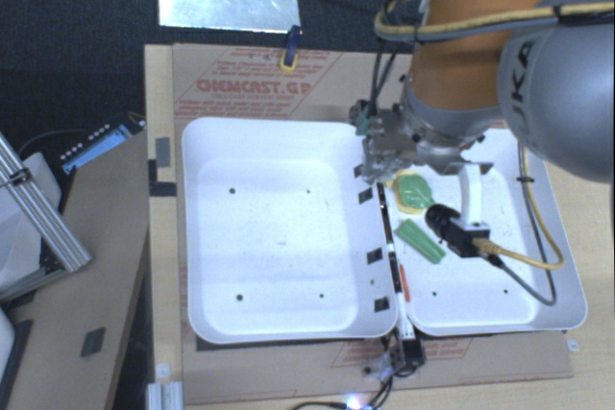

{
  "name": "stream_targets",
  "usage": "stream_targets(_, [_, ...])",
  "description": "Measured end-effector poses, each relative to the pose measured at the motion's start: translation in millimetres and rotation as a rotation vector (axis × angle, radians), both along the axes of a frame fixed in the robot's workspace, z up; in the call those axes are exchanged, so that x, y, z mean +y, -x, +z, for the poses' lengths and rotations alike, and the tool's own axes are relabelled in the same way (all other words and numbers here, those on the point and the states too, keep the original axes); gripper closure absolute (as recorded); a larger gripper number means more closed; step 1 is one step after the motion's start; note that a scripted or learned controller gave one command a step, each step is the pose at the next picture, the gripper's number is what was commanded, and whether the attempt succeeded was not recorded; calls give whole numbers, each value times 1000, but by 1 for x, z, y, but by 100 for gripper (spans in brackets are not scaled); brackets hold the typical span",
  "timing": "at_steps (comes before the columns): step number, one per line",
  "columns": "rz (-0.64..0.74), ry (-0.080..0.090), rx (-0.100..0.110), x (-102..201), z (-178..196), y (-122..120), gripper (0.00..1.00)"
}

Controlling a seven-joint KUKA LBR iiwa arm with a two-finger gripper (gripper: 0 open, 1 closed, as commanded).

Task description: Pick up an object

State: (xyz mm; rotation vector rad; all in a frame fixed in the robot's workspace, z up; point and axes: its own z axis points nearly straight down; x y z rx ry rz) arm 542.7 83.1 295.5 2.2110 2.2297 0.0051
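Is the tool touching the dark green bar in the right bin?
Apart. The camera view shows the tool near the left wall of the right bin, with bare white floor between it and the bar lying lower down.

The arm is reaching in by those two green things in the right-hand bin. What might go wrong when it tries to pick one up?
The gripper appears to sit by the inner wall of the right bin, beside rather than over the pale green piece, so it might close on nothing or scrape that wall. The pale green piece and the dark green bar lie near each other, so going for one could knock the other aside.
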Motion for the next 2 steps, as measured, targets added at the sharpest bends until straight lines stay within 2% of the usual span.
stream_targets(1, [-2, 0, -6, 18, 38, -89, 100])
stream_targets(2, [0, -1, -3, 86, 83, -93, 100])
